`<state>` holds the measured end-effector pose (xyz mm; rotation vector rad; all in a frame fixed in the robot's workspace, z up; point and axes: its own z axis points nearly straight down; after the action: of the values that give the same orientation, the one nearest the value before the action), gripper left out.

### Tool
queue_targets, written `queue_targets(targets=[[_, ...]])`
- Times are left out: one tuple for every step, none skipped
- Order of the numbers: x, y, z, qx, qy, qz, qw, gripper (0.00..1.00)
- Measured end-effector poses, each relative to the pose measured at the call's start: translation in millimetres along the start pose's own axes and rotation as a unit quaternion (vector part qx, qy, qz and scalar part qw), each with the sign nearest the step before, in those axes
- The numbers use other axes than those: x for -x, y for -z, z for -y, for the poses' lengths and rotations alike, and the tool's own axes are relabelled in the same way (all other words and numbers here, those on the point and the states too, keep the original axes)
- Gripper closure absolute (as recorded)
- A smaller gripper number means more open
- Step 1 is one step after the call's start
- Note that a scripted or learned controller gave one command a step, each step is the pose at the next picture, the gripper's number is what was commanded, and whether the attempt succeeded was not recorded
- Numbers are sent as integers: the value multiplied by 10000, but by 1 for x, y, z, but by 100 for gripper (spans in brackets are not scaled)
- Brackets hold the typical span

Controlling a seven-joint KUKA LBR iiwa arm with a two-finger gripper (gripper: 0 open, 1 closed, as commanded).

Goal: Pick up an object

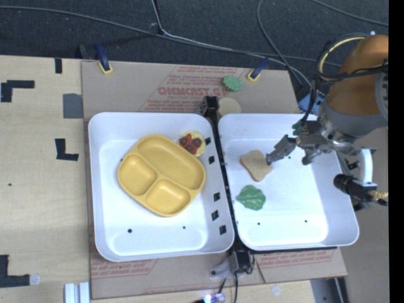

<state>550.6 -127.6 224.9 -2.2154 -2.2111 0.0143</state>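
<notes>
In the right bin [328,232] lie a tan, bone-shaped piece [255,165] and, below it, a green leafy piece [251,198]. My gripper [292,151] hangs over the right bin, just right of the tan piece. One dark finger [278,151] points down-left toward the tan piece and ends close to its right edge; the other finger [310,154] stands well to the right. The gripper is open with nothing between its fingers. A yellow divided plate [161,174] lies in the left bin [113,232], with a small red and dark food item [192,143] at its upper right edge.
A green knobbly object [232,83] and a pale round disc [228,106] rest on the cardboard behind the bins. Blue and yellow clamps [103,60] hold the board's far edge. Black clips run along the divider [218,169] between the bins. Cables cross the dark floor at the top.
</notes>
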Motion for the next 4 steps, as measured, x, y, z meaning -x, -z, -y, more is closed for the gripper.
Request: queue_targets(targets=[[0,7,-3,65,17,8,10000,0],[-11,-46,0,41,17,6,10000,0],[-13,-93,7,51,13,8,10000,0],[-13,-142,7,67,16,15,10000,0]])
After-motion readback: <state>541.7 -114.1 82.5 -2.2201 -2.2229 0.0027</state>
